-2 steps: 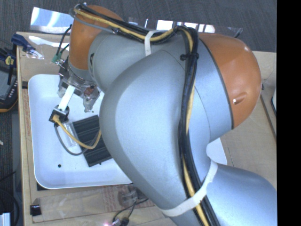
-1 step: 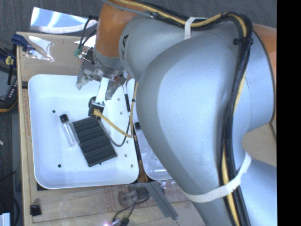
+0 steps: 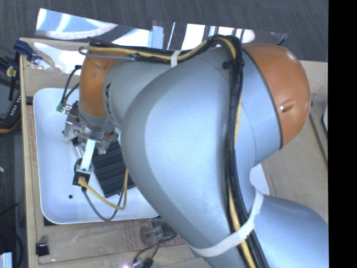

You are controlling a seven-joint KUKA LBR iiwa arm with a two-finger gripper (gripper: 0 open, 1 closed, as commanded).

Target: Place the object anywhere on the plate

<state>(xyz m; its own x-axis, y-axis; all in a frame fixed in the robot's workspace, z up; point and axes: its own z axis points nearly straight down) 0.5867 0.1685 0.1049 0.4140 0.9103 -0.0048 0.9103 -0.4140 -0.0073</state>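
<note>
My gripper (image 3: 76,132) hangs low over the left white bin (image 3: 49,161), below the orange wrist band (image 3: 92,91). Its metal body sits over the bin's upper middle. The grey arm (image 3: 189,149) spreads across the middle and right of the view and hides whatever lies beneath it. A tiny dark speck (image 3: 71,196) lies on the bin floor near the front left.
The wooden bench rim (image 3: 28,149) runs along the bin's left side and front. A yellow and black tool (image 3: 8,113) lies off the bench at far left, with a blue clamp (image 3: 23,49) at the back corner. A shiny sheet (image 3: 72,25) lies behind.
</note>
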